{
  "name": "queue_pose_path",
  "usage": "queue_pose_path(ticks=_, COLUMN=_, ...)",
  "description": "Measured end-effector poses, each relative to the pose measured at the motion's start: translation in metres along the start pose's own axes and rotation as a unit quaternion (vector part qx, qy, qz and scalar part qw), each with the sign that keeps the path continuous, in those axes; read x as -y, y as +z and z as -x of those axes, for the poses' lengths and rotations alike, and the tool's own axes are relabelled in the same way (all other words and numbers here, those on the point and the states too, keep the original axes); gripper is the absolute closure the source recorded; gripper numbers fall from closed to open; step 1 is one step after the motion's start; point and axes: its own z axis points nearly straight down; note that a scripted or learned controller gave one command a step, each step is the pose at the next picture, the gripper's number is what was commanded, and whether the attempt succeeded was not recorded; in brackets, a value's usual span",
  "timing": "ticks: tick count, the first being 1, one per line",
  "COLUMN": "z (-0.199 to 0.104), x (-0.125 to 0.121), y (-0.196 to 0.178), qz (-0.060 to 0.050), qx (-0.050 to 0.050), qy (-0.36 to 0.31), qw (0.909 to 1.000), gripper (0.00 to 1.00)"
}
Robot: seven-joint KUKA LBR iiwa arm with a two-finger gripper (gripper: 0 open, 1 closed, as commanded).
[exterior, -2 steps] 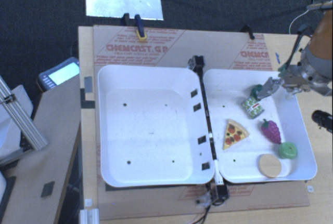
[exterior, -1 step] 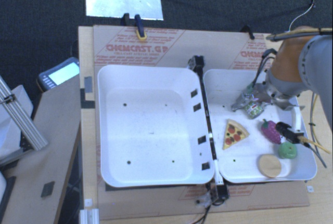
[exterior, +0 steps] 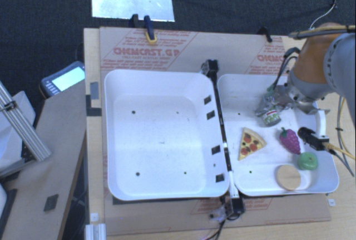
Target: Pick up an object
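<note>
The camera view has the arm (exterior: 325, 63) reaching in from three o'clock, its hand (exterior: 271, 109) low over the right-hand bin (exterior: 239, 88) in that bin's upper middle. Whether the hand is wide or narrow I cannot tell; the tip is a small grey tangle with a green-and-white round thing (exterior: 272, 117) at its lower end that I cannot identify as part of the hand or as a held item.

The candidates to pick lie toward five o'clock of the hand: a pizza slice (exterior: 250, 143) near the bin's centre, a purple berry-like fruit (exterior: 289, 140) just at its three o'clock, a green round piece (exterior: 307, 161) beside the bin's right wall, and a tan disc (exterior: 288, 177) near the bottom rim. The left-hand bin (exterior: 161, 133) sits at nine o'clock.

To do this step well, I would pick one target standing clear of its neighbours. The pizza slice is closest but flat, so a grip would have to come right down to the floor; the berry is taller and probably easier to pinch. Centre above it, descend straight, then close.
</note>
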Motion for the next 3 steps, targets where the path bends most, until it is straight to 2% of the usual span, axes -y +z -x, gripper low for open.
queue_pose_path(ticks=1, z=0.029, x=0.013, y=-0.024, qz=-0.001, qx=0.0, qy=0.003, qw=1.0, gripper=1.0)
queue_pose_path(ticks=2, z=-0.027, x=0.029, y=-0.094, qz=0.0, qx=-0.001, qy=-0.002, qw=1.0, gripper=1.0)
queue_pose_path(ticks=3, z=-0.076, x=0.039, y=-0.129, qz=0.0, qx=-0.001, qy=-0.002, qw=1.0, gripper=1.0)
